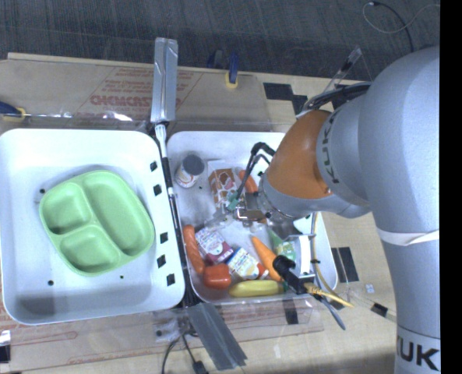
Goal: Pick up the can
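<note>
The can [189,169], small with a grey lid and a pale label, stands upright in the back left corner of the right bin [215,140]. My gripper [241,209] hangs low over the middle of that bin, above the pile of food items, to the right of the can and nearer the front. It is apart from the can. The orange-banded wrist covers the bin's right side.
Around the gripper lie a brown packet [223,181], a carrot [192,245], a red tomato [217,276], a banana [254,288] and red-and-white packets [214,241]. The left bin [20,154] holds a green divided plate [96,220]. A metal bar [165,76] stands between the bins at the back.
</note>
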You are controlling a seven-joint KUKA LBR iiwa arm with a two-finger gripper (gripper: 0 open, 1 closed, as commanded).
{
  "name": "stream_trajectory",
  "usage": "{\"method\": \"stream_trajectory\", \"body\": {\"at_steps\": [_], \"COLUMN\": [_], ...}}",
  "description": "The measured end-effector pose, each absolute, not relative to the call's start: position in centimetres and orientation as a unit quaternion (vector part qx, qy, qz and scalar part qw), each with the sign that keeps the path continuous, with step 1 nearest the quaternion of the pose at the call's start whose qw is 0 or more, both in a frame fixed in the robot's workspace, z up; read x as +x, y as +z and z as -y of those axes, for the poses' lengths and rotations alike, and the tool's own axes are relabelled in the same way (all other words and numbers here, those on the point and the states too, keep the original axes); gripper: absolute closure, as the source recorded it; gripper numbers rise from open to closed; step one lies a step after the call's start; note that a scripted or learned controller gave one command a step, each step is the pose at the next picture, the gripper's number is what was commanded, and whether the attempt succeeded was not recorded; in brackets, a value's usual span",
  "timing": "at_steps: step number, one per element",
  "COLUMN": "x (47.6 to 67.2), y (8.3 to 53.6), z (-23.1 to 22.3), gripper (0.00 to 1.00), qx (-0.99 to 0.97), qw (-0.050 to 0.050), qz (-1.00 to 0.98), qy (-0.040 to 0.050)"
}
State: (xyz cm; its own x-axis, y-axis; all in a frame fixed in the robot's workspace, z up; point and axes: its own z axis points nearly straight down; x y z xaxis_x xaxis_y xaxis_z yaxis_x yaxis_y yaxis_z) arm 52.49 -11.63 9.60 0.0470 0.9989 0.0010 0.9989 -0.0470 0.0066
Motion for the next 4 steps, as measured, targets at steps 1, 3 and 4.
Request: {"method": "stream_trajectory", "body": {"at_steps": [1, 3, 4], "x": [59.0, 62.1, 59.5], "y": [12.4, 19.1, 11.3], "z": [9.9, 7.7, 9.2], "gripper": [0.00, 0.00, 0.00], "qx": [0.806, 0.722, 0.664], "qw": [-0.001, -0.001, 0.009], "qz": [-0.591, -0.692, -0.748], "qy": [-0.0012, -0.0008, 0.0063]}}
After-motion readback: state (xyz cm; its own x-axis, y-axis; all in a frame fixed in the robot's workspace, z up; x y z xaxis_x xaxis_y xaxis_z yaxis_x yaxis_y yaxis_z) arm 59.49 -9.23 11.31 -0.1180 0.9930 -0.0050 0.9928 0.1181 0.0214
